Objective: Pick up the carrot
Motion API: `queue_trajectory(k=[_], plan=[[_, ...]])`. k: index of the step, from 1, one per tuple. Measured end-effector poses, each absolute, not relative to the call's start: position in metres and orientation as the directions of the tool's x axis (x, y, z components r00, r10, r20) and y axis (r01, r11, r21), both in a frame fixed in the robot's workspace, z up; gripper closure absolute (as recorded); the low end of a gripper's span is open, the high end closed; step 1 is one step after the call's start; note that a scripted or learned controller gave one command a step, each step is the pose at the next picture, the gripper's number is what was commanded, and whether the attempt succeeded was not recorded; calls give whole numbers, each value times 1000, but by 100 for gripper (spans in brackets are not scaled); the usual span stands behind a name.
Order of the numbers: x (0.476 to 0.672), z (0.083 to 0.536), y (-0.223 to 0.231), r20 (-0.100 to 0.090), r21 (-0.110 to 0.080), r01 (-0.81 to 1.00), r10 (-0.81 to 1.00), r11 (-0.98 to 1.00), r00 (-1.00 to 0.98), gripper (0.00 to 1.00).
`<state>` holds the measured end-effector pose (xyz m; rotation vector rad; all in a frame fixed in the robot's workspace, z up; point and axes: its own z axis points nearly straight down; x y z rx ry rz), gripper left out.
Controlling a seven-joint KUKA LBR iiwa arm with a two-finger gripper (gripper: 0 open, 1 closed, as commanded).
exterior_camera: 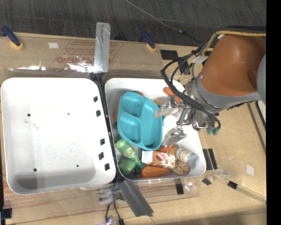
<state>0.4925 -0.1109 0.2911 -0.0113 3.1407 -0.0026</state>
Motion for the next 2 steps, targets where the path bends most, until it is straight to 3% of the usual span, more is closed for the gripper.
queue_trajectory(k=[2], plan=[[589,179,-192,1,-1,512,512,859,-859,0]])
